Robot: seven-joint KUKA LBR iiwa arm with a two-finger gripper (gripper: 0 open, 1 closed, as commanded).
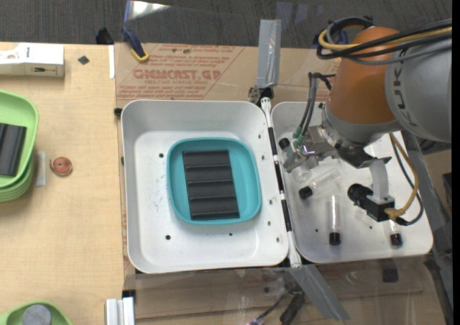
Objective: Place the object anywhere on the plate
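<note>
A teal square plate [176, 172] with a dark ridged insert [210, 183] lies in the middle of the left white bin [144, 144]. My gripper [298, 156] hangs low over the upper left part of the right bin [417, 241], close to the wall between the bins. A clear tube with a black cap [333, 219] lies on the right bin's floor, below and to the right of the gripper. A small black piece [305, 192] sits just under the gripper. The arm's orange band [359, 72] and grey wrist hide the bin's upper right part.
Another small black-capped piece [394, 239] lies near the right bin's lower right corner. A cardboard sheet [187, 68] lies behind the left bin. Green dishes [18, 147] and a small red disc [61, 166] sit on the wooden bench at the left.
</note>
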